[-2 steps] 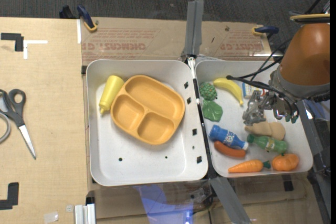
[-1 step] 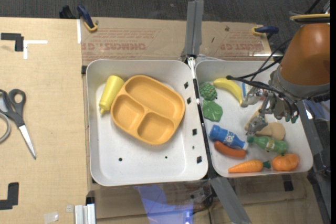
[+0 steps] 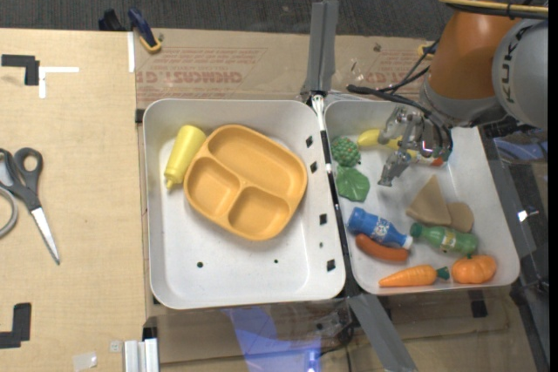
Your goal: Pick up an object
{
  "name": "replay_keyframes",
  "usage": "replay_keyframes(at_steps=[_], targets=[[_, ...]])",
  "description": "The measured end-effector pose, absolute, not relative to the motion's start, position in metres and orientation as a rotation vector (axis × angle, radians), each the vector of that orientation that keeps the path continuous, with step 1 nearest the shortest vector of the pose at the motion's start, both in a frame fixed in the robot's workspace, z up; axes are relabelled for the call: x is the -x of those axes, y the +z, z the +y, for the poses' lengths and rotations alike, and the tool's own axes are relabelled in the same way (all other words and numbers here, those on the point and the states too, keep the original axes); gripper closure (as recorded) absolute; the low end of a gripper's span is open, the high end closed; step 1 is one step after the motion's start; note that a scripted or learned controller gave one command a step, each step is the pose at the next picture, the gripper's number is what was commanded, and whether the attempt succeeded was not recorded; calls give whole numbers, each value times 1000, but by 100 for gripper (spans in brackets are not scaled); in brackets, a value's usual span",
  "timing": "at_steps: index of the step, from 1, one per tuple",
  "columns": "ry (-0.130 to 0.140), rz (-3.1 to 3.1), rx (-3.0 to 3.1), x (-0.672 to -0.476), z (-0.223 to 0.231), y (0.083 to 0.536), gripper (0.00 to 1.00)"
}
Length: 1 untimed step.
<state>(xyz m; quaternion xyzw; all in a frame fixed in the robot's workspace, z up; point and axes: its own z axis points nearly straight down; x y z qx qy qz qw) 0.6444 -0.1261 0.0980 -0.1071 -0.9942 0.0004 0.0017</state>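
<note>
I've got the gripper [image 3: 403,154] over the right bin [image 3: 488,187], upper middle, fingers spread with nothing between them. Nearest pick looks like the green toy [image 3: 352,184], down-left of the fingertips; the broccoli [image 3: 346,152] lies directly left.

A robotics lab or workshop is shown. Two white bins [image 3: 157,213] are set on a wooden bench [image 3: 70,187] over cardboard [image 3: 209,65]. Toy food is kept in them, and scissors [image 3: 30,196] and cables [image 3: 384,83] are seen nearby.
</note>
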Motion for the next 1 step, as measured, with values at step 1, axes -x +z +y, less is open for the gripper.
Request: replay_keyframes(at_steps=[1], targets=[[-1,-3007,897,-639,-107,97,0]])
